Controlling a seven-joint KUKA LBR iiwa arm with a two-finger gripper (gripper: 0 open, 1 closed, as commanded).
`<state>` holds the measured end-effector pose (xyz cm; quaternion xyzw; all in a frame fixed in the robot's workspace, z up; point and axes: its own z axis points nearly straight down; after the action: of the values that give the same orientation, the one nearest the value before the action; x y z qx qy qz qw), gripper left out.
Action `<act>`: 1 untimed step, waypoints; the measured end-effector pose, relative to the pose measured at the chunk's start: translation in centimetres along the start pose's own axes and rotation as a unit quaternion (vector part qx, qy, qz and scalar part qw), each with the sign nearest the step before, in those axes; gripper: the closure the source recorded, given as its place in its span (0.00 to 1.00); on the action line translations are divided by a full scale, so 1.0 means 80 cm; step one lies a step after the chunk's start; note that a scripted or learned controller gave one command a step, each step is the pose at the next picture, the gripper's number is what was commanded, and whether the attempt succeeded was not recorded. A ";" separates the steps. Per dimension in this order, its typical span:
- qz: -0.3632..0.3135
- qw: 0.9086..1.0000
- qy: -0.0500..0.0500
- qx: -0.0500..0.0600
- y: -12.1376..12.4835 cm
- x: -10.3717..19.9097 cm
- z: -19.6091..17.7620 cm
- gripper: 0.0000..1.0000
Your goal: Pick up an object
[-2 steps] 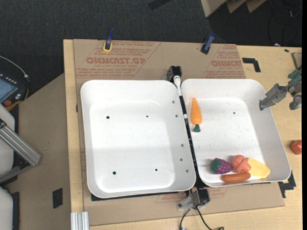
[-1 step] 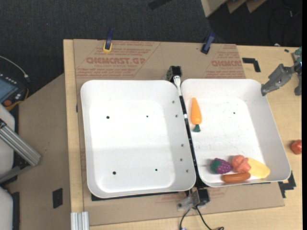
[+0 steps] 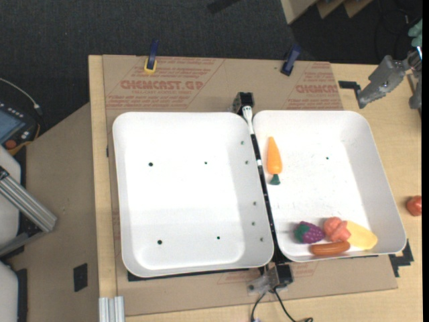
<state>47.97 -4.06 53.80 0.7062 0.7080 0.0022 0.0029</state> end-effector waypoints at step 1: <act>0.001 1.000 0.000 0.003 0.000 0.080 0.003 0.00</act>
<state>47.92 2.37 53.53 0.7070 0.7072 0.0002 0.0002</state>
